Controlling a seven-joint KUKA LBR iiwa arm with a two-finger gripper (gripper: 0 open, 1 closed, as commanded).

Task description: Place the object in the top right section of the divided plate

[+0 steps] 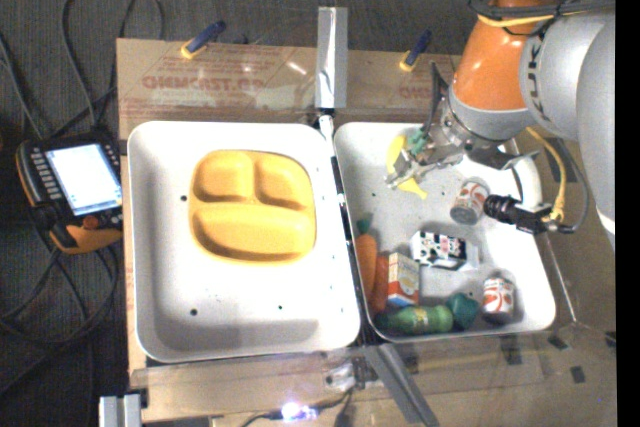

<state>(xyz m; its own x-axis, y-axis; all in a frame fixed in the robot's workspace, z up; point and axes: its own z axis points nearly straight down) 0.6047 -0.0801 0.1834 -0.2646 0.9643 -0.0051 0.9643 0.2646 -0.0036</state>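
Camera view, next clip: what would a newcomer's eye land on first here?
Probably the yellow divided plate, alone in the left bin, and the arm's orange band at upper right. Below that band the gripper sits in the right bin by a yellow-green object. A carrot, a green bottle and small cans crowd that bin's near end.

- Two shallow white bins: the left bin (160, 315) and the right bin (535, 300).
- One yellow divided plate (254, 205), with three sections.
- One carrot (367, 262).
- One small carton (402, 279).
- One green bottle (414, 319) lying on its side.
- Two small cans: one (467, 201) near the bin's middle, one (498, 296) near its lower right corner.
- One black-and-white patterned object (440, 249).
- One yellow-green item (403, 155) near the robot's hand (418, 165).
- Two blue clamps (203, 38) (417, 48) at the surface's far edge.
- One handheld screen device (76, 183).
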